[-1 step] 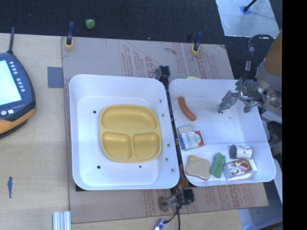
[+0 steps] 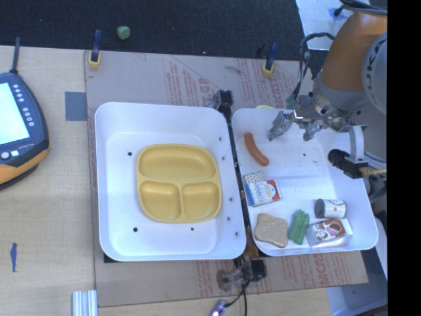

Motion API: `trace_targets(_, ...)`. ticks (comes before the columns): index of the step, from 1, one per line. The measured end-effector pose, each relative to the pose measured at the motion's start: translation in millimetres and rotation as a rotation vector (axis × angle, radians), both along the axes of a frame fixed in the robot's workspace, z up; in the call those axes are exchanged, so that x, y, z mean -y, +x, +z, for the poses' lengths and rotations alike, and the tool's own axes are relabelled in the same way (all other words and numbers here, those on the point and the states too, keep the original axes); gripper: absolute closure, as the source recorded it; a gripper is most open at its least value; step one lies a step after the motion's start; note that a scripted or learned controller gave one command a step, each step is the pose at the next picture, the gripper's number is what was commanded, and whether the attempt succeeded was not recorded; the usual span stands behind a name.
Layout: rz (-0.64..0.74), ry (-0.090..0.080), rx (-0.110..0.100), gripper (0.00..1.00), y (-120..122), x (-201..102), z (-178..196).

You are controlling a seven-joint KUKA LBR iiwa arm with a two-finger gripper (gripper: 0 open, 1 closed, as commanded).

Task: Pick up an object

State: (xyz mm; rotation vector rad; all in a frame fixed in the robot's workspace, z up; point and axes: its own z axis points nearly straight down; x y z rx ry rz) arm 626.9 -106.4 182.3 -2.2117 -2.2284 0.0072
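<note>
**Op:** Bench is brown board (image 2: 164, 78) clamped over a pale wood top, dark floor behind it. I've got two white bins side by side. Left bin (image 2: 112, 176) has a yellow divided plate (image 2: 177, 182) sitting in the middle. Right bin (image 2: 368, 232) has all the loose stuff.

**Eng:** What's in the right one?

**Op:** Sausage (image 2: 256, 149) near the top left, lying at a slant. Below it a small picture card (image 2: 262, 190) by the left wall. Along the bottom: slice of bread (image 2: 271, 230), green pickle-like piece (image 2: 300, 226) just beside it, then a flat carton (image 2: 328, 232) with a small can (image 2: 329, 209) on its side just above it.

**Eng:** Arm?

**Op:** Coming in from the right, orange band up top. Claw (image 2: 295, 128) is over the upper part of the right bin, to the right of the sausage and apart from it. Fingers (image 2: 279, 126) are spread, nothing between them. Can't tell from this angle if the tips touch the bin floor.

**Eng:** Anything else on the bench?

**Op:** Handheld controller (image 2: 16, 127) with orange trim at the left edge, a small green ball (image 2: 123, 31) on the dark floor at the back, grey tape patch (image 2: 75, 105) left of the left bin.
</note>
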Motion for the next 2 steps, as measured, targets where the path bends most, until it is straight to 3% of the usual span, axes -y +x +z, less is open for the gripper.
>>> trace_targets(1, 0.000, 0.000, -0.002, 0.00, 9, -13, -23)
trace_targets(2, 0.001, 0.000, -0.002, 0.00, 19, -14, -91)
